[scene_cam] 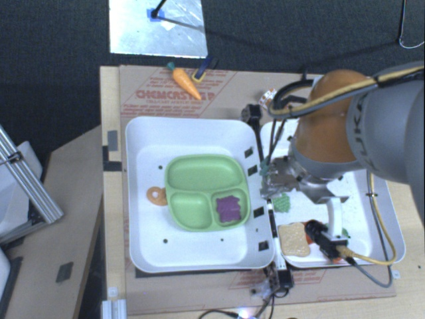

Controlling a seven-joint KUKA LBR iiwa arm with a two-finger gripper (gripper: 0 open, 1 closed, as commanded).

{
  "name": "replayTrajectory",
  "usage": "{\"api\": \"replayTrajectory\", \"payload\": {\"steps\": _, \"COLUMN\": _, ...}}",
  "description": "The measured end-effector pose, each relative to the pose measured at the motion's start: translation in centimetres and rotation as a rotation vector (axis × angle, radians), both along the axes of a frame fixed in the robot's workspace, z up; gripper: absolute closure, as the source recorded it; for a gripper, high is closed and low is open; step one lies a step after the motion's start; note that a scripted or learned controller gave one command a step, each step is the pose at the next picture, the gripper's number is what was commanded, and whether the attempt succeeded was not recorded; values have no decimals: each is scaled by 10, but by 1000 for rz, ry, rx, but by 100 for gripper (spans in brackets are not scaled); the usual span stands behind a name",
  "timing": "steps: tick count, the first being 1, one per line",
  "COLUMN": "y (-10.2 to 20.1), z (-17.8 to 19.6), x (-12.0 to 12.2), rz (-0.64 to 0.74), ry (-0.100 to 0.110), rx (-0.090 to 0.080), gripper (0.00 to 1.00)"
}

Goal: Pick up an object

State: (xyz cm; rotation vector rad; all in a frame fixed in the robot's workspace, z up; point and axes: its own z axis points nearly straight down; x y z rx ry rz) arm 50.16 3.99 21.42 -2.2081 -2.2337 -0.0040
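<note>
Green toy [282, 203] sits lower centre-right under the gripper [273, 186]; arm reaches leftward from right; grip state cannot be told.

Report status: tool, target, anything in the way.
Tool low over right bin, grip unclear. Green piece beneath, not held. Toast slice close by.

Bright even light, soft shadows, slightly grainy

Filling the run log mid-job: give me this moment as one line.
arm: over right bin | hand: low, near green item | grasp: unconfirmed | left bin: green tray, purple piece, orange ring
</note>
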Motion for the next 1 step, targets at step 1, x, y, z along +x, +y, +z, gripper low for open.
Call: {"api": "replayTrajectory", "payload": {"steps": 1, "y": 52, "z": 5, "x": 4, "rz": -1, "ry": -1, "rx": 0, "gripper": 100}}
